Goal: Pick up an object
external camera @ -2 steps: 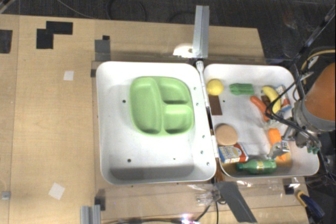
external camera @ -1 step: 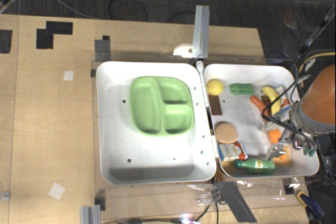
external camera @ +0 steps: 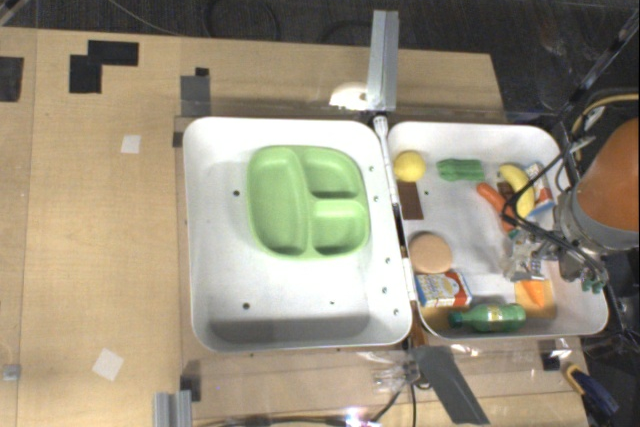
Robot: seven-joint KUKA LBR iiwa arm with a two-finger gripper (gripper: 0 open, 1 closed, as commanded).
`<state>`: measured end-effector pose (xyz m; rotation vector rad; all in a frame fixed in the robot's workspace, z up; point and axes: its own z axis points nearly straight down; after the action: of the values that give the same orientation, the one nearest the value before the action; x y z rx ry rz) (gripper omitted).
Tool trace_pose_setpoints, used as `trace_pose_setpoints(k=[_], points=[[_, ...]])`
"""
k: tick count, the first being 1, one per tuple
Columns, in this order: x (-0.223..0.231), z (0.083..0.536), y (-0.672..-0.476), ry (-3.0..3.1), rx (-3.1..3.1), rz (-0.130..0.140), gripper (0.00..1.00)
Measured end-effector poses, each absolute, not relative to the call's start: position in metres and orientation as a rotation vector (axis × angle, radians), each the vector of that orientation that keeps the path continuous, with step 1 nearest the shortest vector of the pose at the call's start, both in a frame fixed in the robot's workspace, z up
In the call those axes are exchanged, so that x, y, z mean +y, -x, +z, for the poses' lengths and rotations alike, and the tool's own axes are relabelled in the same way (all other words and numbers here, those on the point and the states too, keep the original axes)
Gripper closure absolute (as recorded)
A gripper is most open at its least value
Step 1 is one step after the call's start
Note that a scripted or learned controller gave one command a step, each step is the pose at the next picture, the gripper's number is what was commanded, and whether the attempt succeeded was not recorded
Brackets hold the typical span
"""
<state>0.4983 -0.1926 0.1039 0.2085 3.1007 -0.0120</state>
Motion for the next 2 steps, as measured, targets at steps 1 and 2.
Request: trace_pose_setpoints(k=[1,2], points=[[-0.192,0.104,-0.498,-0.208,3.102,-0.011,0.0],[-0.198,0.092,-0.496,-0.266,3.102,-0.007,0.0]])
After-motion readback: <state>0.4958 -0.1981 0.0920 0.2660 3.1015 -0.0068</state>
